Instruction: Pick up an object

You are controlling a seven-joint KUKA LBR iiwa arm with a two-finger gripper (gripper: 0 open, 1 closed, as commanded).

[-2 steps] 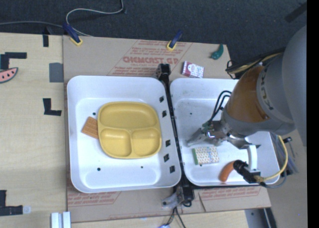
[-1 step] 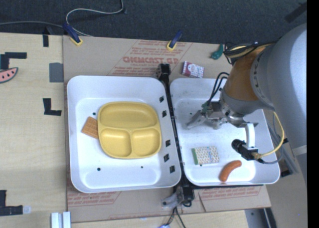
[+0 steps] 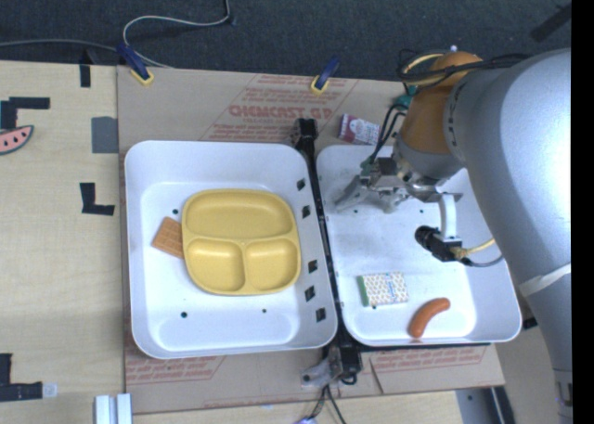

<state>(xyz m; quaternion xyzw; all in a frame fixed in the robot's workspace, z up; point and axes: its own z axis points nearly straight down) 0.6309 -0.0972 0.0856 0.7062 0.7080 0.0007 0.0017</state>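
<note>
A: Start at the near edge of the right bin [image 3: 501,320]; what lies there?

B: A small orange-red sausage [image 3: 429,316] near the front rim; just beside it, to its left and a little farther back, a flat packet [image 3: 384,289] with a green-and-white print; both lie loose on the bin floor, apart from each other and from the arm.

A: And the left bin [image 3: 148,227]?

B: A yellow divided tray [image 3: 243,238] sits in its middle; a brown cracker-like piece [image 3: 168,237] is tucked against the tray's left side, touching it.

A: Farther back, then; where is the tool?

B: The tool [image 3: 364,186] is at the far left part of the right bin, near the divider between the bins, well apart from the sausage and the packet; its metal fingers seem splayed apart with nothing between them, though they are small and I judge this loosely.

A: So which step is this?

B: I'd say the approach; nothing is grasped yet; no object lies under the tool.

A: What does the next move call for?

B: Likely a shift toward the near side of the bin, over the packet or the sausage; then a descent and a closing; the sausage may roll, and the flat packet offers little to pinch.
</note>
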